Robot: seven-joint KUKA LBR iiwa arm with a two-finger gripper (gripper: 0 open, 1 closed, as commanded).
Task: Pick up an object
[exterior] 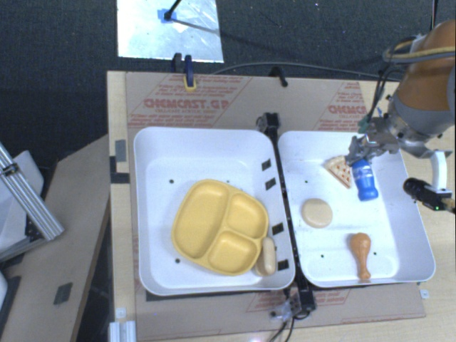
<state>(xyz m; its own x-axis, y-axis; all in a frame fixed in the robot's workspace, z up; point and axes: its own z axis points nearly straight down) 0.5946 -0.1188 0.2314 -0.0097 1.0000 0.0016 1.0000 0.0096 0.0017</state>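
In the right bin, a blue bottle lies near the far right, beside a pizza slice. My gripper hangs directly over the bottle's upper end, touching or nearly touching it; whether it grips the bottle is not visible. Nearer the front lie a round beige bun and a chicken drumstick.
The left bin holds a yellow divided plate with a pale bread roll at its front right edge. A black divider with clips runs between the bins. A clamp sits at the board's far edge.
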